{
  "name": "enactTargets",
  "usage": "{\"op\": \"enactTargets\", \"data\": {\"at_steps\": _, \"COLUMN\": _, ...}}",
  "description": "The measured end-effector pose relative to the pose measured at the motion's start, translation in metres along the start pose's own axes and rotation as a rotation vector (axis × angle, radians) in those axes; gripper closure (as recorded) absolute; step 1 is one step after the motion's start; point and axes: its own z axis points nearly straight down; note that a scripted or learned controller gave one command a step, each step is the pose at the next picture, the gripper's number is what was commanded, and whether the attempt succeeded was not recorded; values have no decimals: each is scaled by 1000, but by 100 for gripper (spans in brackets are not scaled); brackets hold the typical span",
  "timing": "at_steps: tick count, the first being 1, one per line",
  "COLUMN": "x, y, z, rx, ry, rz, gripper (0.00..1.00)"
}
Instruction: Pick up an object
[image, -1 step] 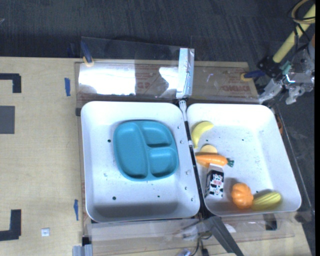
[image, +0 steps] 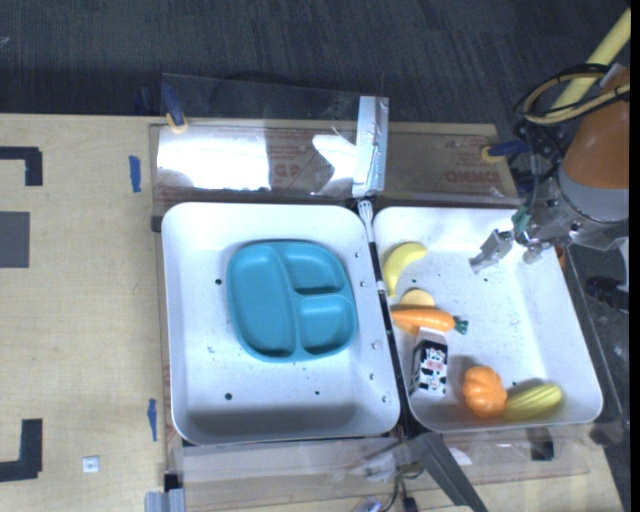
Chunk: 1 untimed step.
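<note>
The tool (image: 508, 247) hangs over the upper right part of the right bin (image: 545, 330), at the end of the grey arm (image: 598, 190) whose orange band (image: 603, 150) shows near the frame's right edge. Its two fingers (image: 487, 251) stand spread apart with bare white bin floor visible between them, so it is open and grips nothing. Every loose object lies in the right bin, along its left side and bottom, well apart from the tool. A yellow lemon-like fruit (image: 403, 262) sits near the bin's upper left corner, close to the divider between the bins. Just below it lies a smaller pale yellow piece (image: 417, 298), which touches the orange carrot (image: 425, 320); the carrot lies roughly level, its green stem end pointing right. Beneath the carrot stands a small black-and-white carton (image: 431, 368) printed with a cow pattern. To the carton's right sits a small orange pumpkin (image: 483, 390), and touching the pumpkin on its right lies a yellow-green oblong fruit (image: 533, 400), near the bin's bottom rim. The left bin (image: 200, 390) holds a blue divided tray (image: 291, 299), set about in its middle, with one long compartment at left and two smaller ones at right. Both bins rest side by side on the table (image: 80, 330), and a clear plastic sheet (image: 265, 150) lies behind the left bin.
</note>
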Motion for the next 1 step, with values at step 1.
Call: {"op": "enactTargets", "data": {"at_steps": 1, "x": 51, "y": -26, "z": -30, "rx": -5, "ry": -1, "rz": -57, "gripper": 0}}
